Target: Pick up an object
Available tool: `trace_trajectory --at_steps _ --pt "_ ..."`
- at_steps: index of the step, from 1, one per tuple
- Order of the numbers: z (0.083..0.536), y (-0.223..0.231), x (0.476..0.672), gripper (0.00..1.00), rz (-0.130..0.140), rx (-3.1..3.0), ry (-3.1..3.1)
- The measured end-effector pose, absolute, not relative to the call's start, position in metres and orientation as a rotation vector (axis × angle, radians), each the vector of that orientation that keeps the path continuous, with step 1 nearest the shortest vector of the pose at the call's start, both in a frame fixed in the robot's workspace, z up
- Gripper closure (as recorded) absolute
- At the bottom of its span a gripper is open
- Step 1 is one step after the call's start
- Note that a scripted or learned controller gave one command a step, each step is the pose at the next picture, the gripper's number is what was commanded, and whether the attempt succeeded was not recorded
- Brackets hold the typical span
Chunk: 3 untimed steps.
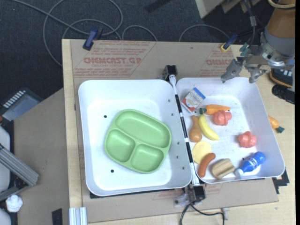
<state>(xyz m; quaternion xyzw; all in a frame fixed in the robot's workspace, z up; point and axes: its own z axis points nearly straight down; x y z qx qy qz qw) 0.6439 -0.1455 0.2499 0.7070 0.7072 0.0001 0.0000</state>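
Dark carpet with looping cables surrounded the brown tabletop (140,55), which carried two white bins (93,107); the left one held a green tray (137,140), the right one toy food (208,128), gripper (244,75) fingers spread, grasping nothing, over its far rim

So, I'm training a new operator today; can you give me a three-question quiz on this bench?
1. True or false: the gripper holds the banana.
2. Which bin holds the green tray? A) left B) right
3. Fill in: the blue bottle lies near the right bin's ______ corner in the camera view.

Key: 1 false, its open fingers hover over the bin's top edge with nothing between them. 2 A. 3 lower right.
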Motion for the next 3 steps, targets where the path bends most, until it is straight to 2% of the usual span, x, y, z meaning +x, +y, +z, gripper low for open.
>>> trace_trajectory --at_steps 1,2,3 --pt "0.156 -0.138 0.627 0.00 -0.002 2.223 2.222" --pt "0.084 -0.108 0.603 0.00 0.000 2.221 2.222" --pt "0.095 -0.108 0.603 1.00 0.002 2.221 2.219"
